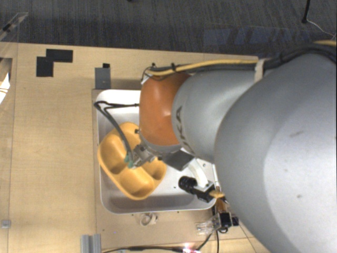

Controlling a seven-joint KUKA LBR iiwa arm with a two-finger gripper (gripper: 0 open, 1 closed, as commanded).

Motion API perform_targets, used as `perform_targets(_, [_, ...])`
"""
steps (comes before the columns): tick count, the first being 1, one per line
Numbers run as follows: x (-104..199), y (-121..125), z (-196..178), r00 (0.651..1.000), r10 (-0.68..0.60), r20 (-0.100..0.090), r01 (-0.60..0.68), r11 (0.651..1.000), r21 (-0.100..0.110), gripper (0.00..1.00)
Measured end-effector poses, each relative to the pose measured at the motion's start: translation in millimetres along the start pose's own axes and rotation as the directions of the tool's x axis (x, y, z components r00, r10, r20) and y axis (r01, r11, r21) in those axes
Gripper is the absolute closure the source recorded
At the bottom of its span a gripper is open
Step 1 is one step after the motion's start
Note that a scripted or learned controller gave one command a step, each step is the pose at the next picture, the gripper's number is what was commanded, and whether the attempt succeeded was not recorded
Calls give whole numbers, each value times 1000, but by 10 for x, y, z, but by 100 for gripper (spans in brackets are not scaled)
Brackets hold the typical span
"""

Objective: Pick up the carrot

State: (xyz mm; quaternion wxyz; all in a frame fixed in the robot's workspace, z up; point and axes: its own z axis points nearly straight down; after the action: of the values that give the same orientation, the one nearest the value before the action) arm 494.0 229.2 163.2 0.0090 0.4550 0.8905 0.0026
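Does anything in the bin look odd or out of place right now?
Nothing looks spilled or broken. A yellow-orange bowl-like thing lies tilted in the white bin, and the arm covers much of that bin, so the contents under it can't be judged.

Bin [113,207] half hidden under arm [253,141]

from my feed, the arm [253,141] reaches in from the right and lies over most of the bin [103,194] at the middle of the bench [47,157]. a bowl-like dish [118,165] sits in the left part of that bin, close against its left wall. the wrist end of the arm hangs above the dish's right side. a cable [113,123] runs from the bin's far left corner down over the dish toward the wrist.
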Motion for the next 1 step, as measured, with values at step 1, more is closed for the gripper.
perform_targets(1, [2, -72, -41, 1000, 20, -11, -20, 1000, 8, 100])
